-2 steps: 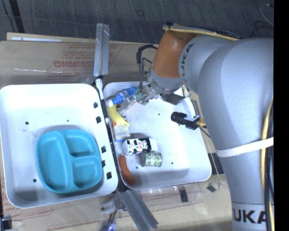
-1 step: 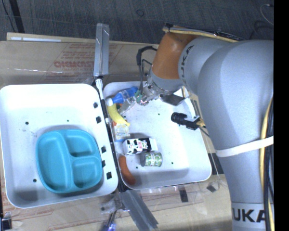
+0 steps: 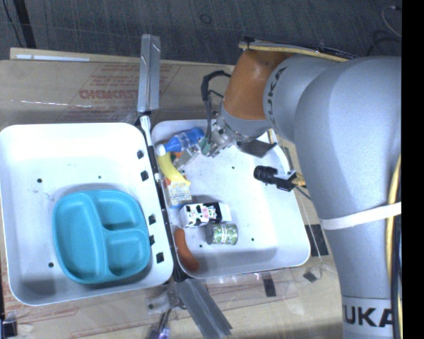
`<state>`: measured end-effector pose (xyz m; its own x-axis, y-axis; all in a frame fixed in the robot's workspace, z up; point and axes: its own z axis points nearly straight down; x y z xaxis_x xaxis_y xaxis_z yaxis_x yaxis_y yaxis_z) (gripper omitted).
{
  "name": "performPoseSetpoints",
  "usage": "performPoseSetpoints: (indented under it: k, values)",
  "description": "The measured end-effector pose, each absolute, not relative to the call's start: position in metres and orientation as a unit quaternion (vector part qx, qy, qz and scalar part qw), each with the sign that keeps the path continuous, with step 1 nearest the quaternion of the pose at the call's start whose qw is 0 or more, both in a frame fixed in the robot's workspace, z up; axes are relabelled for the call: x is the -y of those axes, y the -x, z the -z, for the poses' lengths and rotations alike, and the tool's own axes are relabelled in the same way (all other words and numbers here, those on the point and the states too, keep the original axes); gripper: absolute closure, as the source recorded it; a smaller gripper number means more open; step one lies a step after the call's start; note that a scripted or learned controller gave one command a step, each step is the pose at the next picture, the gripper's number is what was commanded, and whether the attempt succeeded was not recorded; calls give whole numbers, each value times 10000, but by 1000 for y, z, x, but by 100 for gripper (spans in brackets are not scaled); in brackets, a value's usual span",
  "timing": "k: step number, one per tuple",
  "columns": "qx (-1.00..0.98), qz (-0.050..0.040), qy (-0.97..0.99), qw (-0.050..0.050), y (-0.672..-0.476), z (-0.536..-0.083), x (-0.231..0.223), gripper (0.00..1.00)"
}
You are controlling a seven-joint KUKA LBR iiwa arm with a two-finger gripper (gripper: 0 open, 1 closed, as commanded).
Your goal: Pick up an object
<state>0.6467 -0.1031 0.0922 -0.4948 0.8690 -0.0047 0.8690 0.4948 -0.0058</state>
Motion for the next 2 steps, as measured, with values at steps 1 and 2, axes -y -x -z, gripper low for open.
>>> performPoseSetpoints:
  k: [1,2]
  values:
    - [-8647,66,-5022,48,-648,-104,107,100]
    - [-8647,77,-5023,19,-646,-103,107,0]
